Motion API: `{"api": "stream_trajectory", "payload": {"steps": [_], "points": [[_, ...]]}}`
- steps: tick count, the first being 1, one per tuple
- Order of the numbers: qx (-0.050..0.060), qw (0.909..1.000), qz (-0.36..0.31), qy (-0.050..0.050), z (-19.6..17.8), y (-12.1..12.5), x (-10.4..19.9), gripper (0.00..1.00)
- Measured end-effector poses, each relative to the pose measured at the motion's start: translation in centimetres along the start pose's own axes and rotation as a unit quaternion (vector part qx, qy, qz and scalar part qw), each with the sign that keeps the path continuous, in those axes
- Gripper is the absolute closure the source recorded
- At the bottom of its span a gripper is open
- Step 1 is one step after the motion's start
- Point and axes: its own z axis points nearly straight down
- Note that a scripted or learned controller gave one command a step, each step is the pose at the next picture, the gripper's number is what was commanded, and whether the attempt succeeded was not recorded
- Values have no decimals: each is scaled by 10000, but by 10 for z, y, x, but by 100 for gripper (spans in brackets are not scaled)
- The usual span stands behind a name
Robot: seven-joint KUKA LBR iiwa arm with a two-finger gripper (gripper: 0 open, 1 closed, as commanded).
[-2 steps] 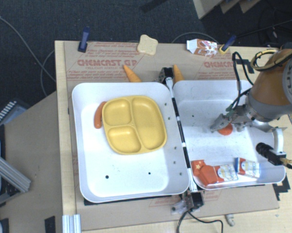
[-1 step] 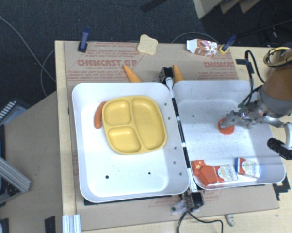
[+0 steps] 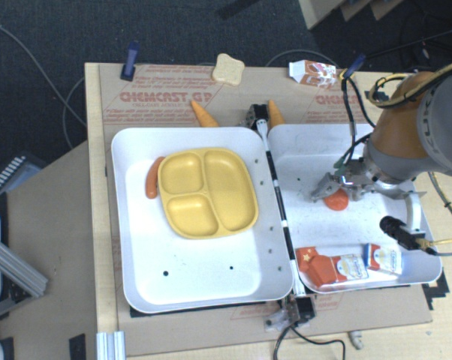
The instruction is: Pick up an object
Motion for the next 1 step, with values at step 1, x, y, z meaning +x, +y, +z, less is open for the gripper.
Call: {"api": "stream_trajectory", "payload": {"steps": [1], "points": [[-10, 10000, 0, -7, -10, 0, -1, 100]]}}
